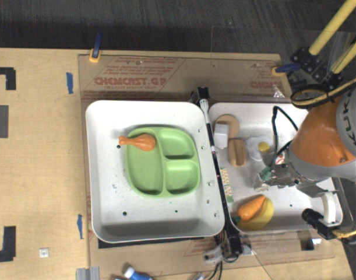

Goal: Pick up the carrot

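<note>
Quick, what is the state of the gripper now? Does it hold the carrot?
Gripper: open or closed cannot be told; no carrot between its fingers. The carrot lies in the right bin.

Overhead view under bright, even, diffuse lighting. The left white bin (108, 203) is close to overexposed, its surface detail washed out, with soft grey shading along its inner walls. The green divided plate (144, 171) casts almost no shadow. The arm (323, 144) throws a faint, soft-edged shadow onto the right white bin (294, 206). The dark floor (166, 10) at the top is underexposed and grainy. Focus is moderately soft throughout; printed lettering on the cardboard sheet (137, 74) blurs. Straight bench edges bow slightly near the frame borders
</note>
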Available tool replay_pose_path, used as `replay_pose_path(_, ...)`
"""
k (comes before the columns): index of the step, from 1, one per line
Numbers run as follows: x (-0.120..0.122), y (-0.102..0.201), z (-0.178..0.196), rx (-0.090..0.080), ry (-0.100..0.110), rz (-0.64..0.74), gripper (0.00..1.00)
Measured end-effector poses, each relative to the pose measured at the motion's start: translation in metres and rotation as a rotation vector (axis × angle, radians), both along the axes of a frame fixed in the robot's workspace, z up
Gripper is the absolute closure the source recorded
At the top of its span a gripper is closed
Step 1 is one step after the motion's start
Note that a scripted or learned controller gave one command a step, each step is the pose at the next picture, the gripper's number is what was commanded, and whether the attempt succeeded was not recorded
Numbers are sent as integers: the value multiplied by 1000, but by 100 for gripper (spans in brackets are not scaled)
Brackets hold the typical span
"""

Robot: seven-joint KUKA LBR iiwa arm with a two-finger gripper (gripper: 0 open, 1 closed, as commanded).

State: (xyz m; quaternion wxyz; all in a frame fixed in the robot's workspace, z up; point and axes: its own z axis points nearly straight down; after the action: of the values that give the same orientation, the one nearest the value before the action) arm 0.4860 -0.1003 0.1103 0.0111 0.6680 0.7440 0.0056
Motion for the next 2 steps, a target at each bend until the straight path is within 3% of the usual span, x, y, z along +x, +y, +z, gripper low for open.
replay_pose_path(1, 0, 0, 0, 1, 1, -1, 0)
replay_pose_path(2, -5, -6, -20, 3, 21, 349, 0)
